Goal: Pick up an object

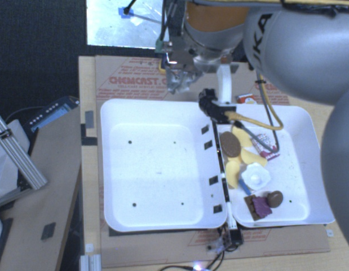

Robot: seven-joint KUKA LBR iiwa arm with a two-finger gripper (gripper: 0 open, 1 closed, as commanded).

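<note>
My gripper (179, 82) hangs over the far rim of the left bin (115, 109), high above the bench, with nothing visibly in it. The right bin (301, 151) holds a cluster of small things along its left side. A brown oval piece (230, 144) lies on yellow pieces (242, 162), and a white round item (256, 178) sits just below them. Nearer the front are a small brown round piece (274, 198) and a purple and brown block (257, 206). A pink-tipped thin tool (265, 147) lies to the right of the oval.
A red and white item (247, 99) lies on the cardboard behind the right bin. The grey arm (309, 44) covers the upper right. A dark device (53, 113) and a metal rail (16, 157) sit left of the bench.
</note>
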